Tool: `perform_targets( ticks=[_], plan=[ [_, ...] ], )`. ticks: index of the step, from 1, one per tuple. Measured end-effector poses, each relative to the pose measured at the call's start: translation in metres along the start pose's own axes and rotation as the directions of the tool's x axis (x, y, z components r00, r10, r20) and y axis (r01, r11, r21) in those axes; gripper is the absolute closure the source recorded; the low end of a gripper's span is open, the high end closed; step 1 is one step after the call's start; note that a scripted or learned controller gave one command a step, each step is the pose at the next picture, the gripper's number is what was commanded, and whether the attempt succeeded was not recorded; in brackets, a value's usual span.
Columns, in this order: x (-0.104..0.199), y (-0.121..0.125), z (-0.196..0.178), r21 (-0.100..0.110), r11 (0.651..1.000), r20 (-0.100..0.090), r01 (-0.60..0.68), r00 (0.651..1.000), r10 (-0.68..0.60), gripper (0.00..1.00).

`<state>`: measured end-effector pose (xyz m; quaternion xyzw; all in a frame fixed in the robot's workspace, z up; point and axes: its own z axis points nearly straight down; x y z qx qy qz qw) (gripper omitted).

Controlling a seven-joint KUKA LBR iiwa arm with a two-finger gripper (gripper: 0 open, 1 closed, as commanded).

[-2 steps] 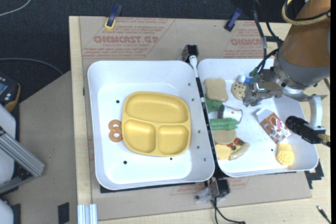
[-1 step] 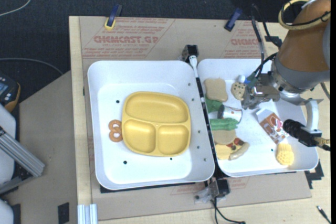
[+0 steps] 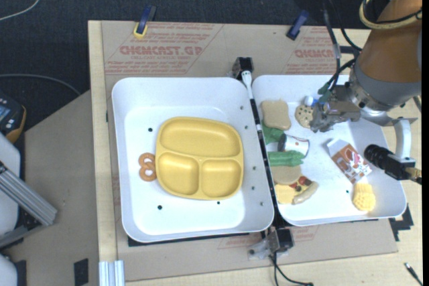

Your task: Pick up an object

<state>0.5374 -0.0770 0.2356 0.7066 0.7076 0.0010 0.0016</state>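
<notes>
You see the brown cardboard-covered table (image 3: 201, 50) carrying two shallow white bins; the left bin (image 3: 127, 144) holds a yellow sectioned plastic tray (image 3: 199, 157). Over the right bin (image 3: 385, 207), the jaws (image 3: 324, 114) hover just beside a round speckled cookie (image 3: 305, 114); their spread, you cannot tell.

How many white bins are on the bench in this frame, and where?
2. The left bin holds a yellow divided plate and a small pretzel. The right bin holds the toy food, with the claw above it.
</notes>
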Motion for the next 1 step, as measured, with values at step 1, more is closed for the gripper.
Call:
perform_targets(
  ticks=[1],
  plan=[
    [-0.0048,-0.0097,0.0148,0.007,1.000,-0.002,-0.003,1.000,0.003,1.00]
  ],
)
